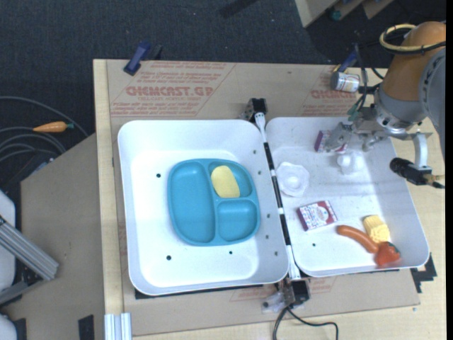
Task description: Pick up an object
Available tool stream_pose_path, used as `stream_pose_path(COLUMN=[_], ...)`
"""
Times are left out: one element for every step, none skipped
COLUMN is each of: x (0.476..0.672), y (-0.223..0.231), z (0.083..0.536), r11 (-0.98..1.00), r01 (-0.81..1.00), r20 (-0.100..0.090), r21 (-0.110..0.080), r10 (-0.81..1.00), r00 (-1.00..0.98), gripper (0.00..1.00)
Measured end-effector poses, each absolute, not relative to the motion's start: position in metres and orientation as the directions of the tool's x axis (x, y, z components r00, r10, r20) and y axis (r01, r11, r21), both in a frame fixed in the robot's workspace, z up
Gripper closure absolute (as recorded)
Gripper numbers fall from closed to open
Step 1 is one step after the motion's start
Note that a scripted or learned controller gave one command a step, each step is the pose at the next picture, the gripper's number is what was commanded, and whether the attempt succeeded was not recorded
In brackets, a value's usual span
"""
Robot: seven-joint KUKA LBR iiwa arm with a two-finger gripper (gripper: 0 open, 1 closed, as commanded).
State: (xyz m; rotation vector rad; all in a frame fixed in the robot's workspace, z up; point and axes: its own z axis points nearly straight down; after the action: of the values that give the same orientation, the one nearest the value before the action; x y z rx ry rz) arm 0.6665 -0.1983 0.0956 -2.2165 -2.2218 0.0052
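Several loose things lie in the right bin (417, 222), right half of the frame. Nearest the pincer (352, 139): a small purple packet (327, 141) at the bin's upper middle, just left of the pincer, and a small white piece (346, 163) just below it. The pincer hangs low over that upper part of the bin, the arm (410, 76) entering from the upper right; whether it is clenched or released cannot be told, and nothing is clearly seen in it. Lower in the bin: a clear crumpled cup (291, 178) against the left wall by the divider; a red-and-white packet (316, 214) at centre, long axis running left-right with a slight tilt; an orange carrot-shaped toy (359, 238) lying diagonally from upper left to lower right, its red end (386, 255) near the lower right corner; a yellow block (376, 227) touching it from above. Open floor shows across the bin's middle right. The left bin (141, 190) holds a blue divided tray (191, 204) with a yellow piece (226, 181) in its upper right compartment. The bench (177, 83) surrounds both.
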Motion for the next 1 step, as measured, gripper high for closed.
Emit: stream_pose_path(x=[0.6658], y=[-0.1852], z=[0.0858], r11=[0.001], r01=[1.000], r20=[0.000], r21=[-0.006], r10=[1.000], r00=[-0.001], gripper=[0.00])
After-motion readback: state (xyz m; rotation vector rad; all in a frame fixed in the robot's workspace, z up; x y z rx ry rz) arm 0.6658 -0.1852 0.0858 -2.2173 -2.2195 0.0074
